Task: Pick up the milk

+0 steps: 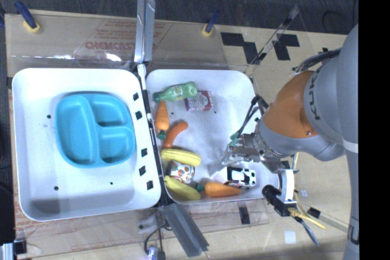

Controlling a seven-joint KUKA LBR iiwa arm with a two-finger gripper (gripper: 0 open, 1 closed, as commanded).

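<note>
The milk [241,176] is a small carton with black and white cow patches. It lies near the front right corner of the right bin [234,79]. My gripper [242,154] hangs directly over the carton's far side, very close to it or touching it. The grey wrist with its orange band [291,115] reaches in from the right and hides the bin's right wall. Whether the carton sits inside the gripper is not visible from this angle.
The right bin also holds a green bottle [175,93], a pinkish packet [199,100], two carrots [172,133] at the left, a banana [181,157], a small can [182,172], and another carrot [220,190] beside the milk. A blue divided tray [97,129] lies in the left bin [30,149].
</note>
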